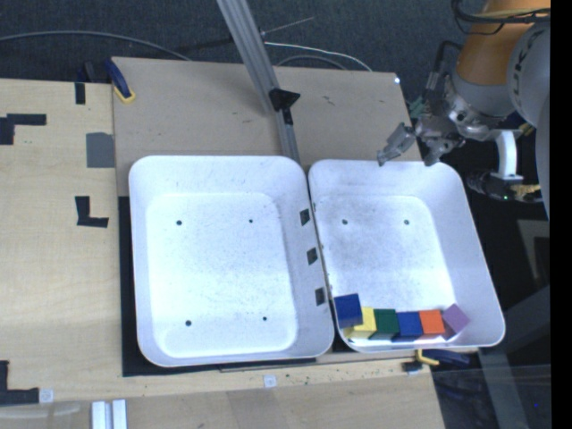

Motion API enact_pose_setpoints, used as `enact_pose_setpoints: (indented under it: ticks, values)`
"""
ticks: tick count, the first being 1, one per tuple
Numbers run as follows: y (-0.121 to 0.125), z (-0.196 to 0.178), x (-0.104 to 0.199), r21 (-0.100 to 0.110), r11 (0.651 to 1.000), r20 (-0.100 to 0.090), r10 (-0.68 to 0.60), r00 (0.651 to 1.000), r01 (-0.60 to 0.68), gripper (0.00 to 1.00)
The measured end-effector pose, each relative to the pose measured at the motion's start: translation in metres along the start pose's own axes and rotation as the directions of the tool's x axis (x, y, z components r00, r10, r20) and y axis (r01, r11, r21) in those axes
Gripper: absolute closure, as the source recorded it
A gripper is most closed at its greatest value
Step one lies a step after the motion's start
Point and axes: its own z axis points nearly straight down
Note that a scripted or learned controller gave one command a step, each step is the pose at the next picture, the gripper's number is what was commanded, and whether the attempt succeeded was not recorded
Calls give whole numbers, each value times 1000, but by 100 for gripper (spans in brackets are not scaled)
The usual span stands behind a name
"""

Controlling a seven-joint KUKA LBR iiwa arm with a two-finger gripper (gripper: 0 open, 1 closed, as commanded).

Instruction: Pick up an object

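Overall, a pale wooden surface (54,266) carries 2 shallow white plastic bins with rounded corners. The left bin (147,239) has a bare speckled floor. The right bin (465,213) is open across most of its floor; small coloured blocks (398,322) line its near edge. The jaws (407,146) hang above its far rim, parted, grasping nothing.

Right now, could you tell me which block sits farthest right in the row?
The purple block, at the row's right end beside the orange block, tilted against the right bin's wall.
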Motion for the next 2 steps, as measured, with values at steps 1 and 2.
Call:
enact_pose_setpoints:
  ticks: [1, 2]
  values:
    - [-70, 127, 59, 11, 1000, -4, 0, 1000, 0, 0]
    - [-134, 136, -45, 5, 1000, 2, 11, 1000, -11, 0]
